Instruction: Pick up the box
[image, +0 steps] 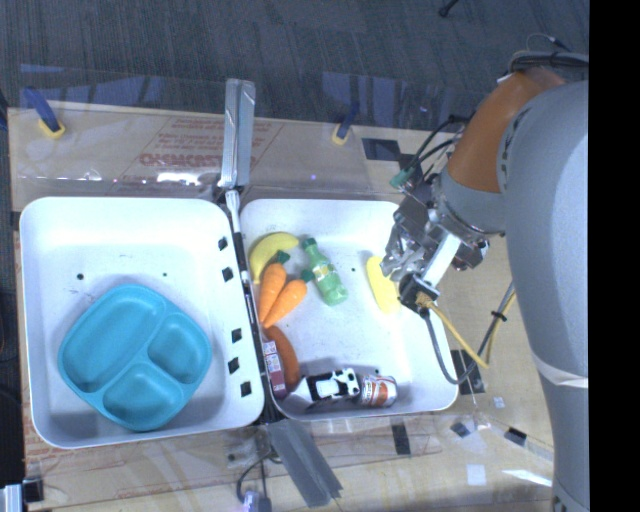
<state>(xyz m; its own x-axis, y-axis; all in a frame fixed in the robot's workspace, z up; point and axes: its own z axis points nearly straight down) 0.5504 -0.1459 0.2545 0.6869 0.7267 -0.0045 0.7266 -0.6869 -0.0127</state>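
A small black-and-white box (333, 385) lies on its side at the front edge of the right bin (425, 385), touching a red and silver can (379, 390) on its right. My gripper (404, 272) hangs over the right side of that bin, well behind the box. It is directly above or against a yellow object (381, 284). I see nothing held in it.
In the right bin lie a banana (268, 249), two carrots (280, 294), a green bottle (323, 273) and a brown sausage-like item (284, 357) by the left wall. A blue divided plate (135, 355) rests in the left bin (60, 225).
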